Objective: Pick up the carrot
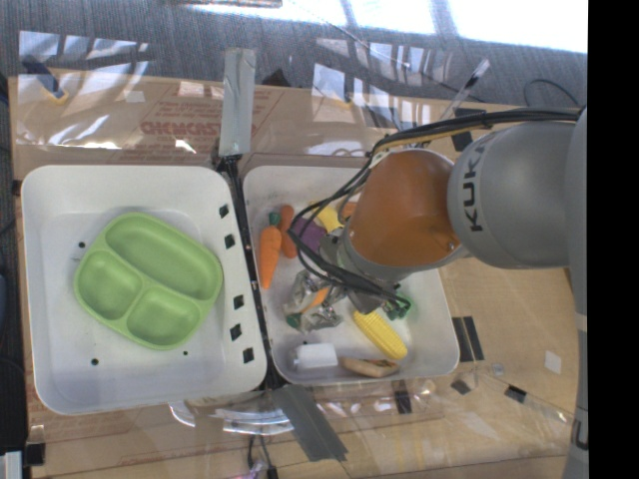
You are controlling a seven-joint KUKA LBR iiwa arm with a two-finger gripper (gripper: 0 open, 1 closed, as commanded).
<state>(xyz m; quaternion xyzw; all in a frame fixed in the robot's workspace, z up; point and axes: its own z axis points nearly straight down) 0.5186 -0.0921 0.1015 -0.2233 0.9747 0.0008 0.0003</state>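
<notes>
The carrot point(270, 251) lies at the left side of the right bin point(439, 312), centre frame. The gripper point(318, 305) hangs lower right of it; its jaw state cannot be told.

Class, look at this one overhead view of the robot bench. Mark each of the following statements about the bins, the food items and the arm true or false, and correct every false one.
1. The green divided plate lies in the left bin. True.
2. The carrot lies on the green plate. False: it lies in the right bin, near its left wall.
3. The corn cob lies in the right bin. True.
4. The arm reaches over the left bin. False: it is over the right bin.
5. The carrot is lifted above the bench. False: it lies in the bin, apart from the gripper.
</notes>
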